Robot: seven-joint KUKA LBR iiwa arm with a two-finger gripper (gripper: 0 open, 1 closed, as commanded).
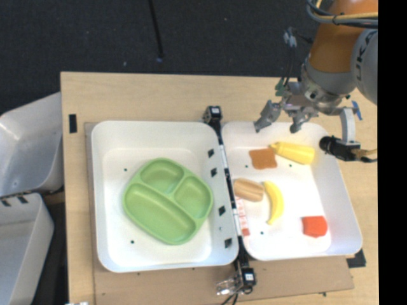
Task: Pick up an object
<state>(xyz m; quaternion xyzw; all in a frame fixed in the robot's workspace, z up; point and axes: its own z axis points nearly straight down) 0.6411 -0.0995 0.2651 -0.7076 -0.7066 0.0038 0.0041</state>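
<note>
**Overhead, slanted view: pincer poised above the right bin**

Seen from my remote station, the pincer (278, 124) hangs over the far edge of the right bin (340, 189), its two fingers spread apart with nothing between them.

Right bin, contents: a yellow corn cob (294, 152), nearest the pincer; an orange-brown slab (262, 159) touching the cob's near-left side; a tan bread roll (248, 190); a banana (275, 201) just beside the roll; and a red block (314, 226) well apart, toward the near corner. All look like toy food, which I judge to be light, stiff plastic with a somewhat slick skin, not fragile.

I take the corn cob as the likely target. It is round and tapered, so I would close across its thicker middle, square to its long axis; a grip near the tip could squirt it out.

Left bin (108, 234), contents: one green divided plate (168, 199), lying flat.
</note>
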